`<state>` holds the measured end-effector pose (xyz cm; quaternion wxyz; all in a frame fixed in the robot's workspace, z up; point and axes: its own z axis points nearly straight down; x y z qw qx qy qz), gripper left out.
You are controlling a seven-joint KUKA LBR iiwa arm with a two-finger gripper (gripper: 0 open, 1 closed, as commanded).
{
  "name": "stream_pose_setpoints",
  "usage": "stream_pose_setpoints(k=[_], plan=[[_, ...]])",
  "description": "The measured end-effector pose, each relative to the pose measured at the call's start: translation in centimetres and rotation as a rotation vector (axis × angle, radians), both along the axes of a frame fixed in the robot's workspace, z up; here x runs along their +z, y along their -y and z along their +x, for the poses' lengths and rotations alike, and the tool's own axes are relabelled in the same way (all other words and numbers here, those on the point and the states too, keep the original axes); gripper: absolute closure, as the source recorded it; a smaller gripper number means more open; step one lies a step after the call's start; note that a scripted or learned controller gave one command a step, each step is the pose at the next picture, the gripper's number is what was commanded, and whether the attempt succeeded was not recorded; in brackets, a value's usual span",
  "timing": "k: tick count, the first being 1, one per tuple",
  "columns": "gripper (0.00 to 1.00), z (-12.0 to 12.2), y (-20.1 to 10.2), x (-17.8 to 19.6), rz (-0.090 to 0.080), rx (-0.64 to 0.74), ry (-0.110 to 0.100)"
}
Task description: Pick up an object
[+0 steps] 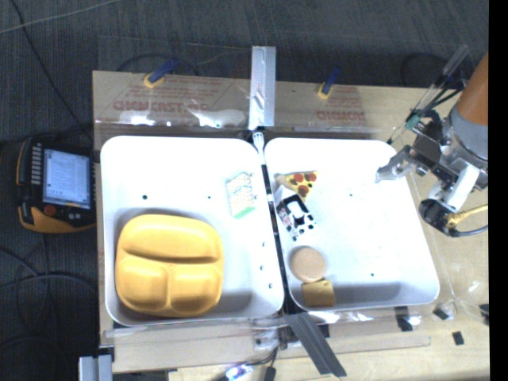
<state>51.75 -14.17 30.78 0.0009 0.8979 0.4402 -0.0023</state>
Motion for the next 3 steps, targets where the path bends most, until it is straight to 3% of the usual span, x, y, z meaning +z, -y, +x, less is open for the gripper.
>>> stream_pose_setpoints(k=[1,2,3], plan=[[0.00,2.0,-0.4,1.8,-0.001,0.043,-0.001],[0.00,-2.7,-5.0,-10.8,0.005,0.042,-0.004],[0.00,-3.3,-0.5,11.5,-0.001,-0.154,0.003]])
